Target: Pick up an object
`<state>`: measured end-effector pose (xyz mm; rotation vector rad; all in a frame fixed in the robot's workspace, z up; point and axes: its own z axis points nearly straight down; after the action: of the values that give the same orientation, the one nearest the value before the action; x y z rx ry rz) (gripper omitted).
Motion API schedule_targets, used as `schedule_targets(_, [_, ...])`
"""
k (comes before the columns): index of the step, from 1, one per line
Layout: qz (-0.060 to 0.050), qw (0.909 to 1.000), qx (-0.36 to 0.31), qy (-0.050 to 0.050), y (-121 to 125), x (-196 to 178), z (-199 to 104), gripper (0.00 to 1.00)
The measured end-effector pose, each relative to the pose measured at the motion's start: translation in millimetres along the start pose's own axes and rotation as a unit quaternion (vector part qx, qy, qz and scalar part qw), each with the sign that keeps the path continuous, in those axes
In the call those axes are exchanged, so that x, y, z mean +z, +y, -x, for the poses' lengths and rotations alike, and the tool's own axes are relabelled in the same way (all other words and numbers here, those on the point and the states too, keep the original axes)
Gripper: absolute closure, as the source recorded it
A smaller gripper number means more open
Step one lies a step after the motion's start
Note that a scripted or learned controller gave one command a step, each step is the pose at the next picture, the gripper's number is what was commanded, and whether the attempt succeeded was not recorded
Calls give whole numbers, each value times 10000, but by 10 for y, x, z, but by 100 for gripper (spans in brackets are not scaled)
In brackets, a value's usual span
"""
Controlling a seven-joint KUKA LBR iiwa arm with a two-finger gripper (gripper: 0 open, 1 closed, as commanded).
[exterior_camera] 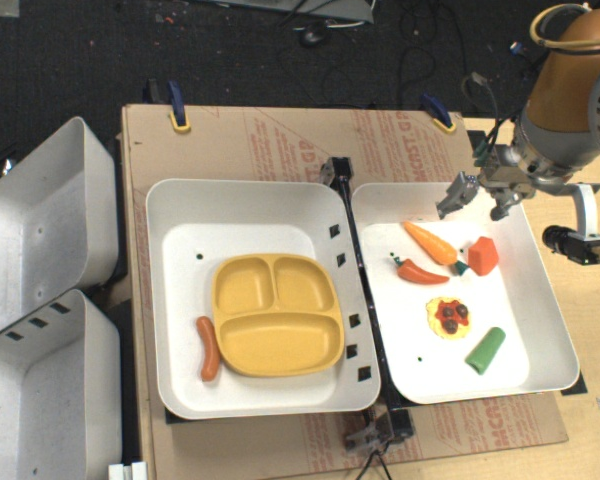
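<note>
My gripper (478,201) hangs above the far edge of the right bin (540,298), its two fingers spread open with nothing between them. Just below and left of it lies an orange carrot (429,243). A red chili pepper (419,271) with a green stem lies under the carrot. A red strawberry-like piece (482,255) sits to the carrot's right. Nearer the front are a small yellow pizza slice with dark toppings (450,317) and a green pickle (485,350).
The left bin (180,218) holds a yellow divided plate (277,314) and an orange-red sausage (209,347) beside the plate's left side. Black clips run along the seam between the bins. Two white containers (40,268) stand off the bench at the left.
</note>
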<state>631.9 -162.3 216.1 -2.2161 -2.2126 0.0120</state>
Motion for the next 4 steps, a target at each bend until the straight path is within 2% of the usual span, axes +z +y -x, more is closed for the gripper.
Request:
schedule_targets(1, [64, 10000, -11, -12, 27, -74, -2, 0])
schedule_targets(4, [45, 10000, -6, -3, -64, 1262, 50, 0])
